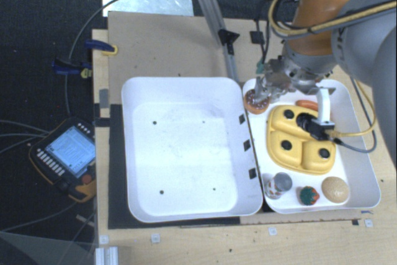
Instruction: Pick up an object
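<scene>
My gripper [260, 95] hangs low over the far left corner of the right bin [366, 186]. Right under it lies a small round brown object [253, 103], partly hidden by the gripper. A large yellow moulded piece [291, 143] with black spots fills the bin's middle. Behind it, a thin orange item [306, 105] peeks out. Along the near side sit a small grey cup-like thing [281, 183], a green and red ball [309, 195] and a beige egg shape [335, 189].
The left bin [133, 152] stands beside the right one, their walls touching at the middle. A metal pole [211, 9] slants across the bench's far side. A teach pendant [65, 155] lies off the bench at left.
</scene>
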{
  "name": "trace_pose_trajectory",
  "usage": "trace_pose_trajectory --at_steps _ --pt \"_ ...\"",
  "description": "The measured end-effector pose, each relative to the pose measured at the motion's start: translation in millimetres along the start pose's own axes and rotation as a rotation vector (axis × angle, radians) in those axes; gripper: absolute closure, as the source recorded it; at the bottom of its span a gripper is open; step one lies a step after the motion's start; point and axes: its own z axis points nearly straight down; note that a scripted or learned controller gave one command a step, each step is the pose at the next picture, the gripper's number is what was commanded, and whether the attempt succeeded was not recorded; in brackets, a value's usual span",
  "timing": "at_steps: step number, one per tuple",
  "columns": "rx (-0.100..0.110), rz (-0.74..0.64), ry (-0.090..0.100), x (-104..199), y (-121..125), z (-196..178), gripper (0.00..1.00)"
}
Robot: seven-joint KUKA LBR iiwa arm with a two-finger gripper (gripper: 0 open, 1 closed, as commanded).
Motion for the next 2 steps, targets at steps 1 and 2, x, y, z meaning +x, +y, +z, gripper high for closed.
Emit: trace_pose_trajectory --at_steps 1,2 --pt "0.0 0.0 0.001 46 -15 -9 1.0" --pt "0.002 0.0 0.0 99 -31 4 1.0"
